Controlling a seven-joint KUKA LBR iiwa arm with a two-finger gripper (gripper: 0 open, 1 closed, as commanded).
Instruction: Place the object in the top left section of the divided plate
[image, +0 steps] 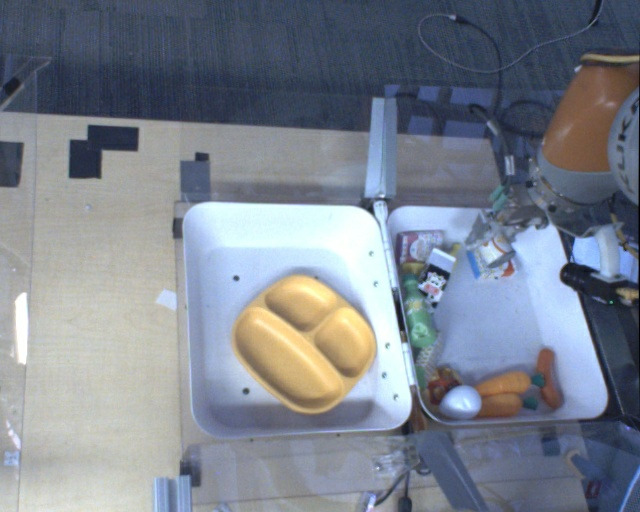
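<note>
The arm (590, 120) is cut off by the top and right edges, so only its orange band and wrist are visible. The gripper (497, 232) is small and blurred over the right bin (575, 400); the small white item (492, 258) at its tip cannot be identified, and contact with it cannot be confirmed. The objects packed along the bin's left wall (420, 290) overlap one another and are too small to identify.

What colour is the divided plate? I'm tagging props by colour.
Yellow-orange all over, seen in the camera view: the divided plate sits in the left bin.
</note>
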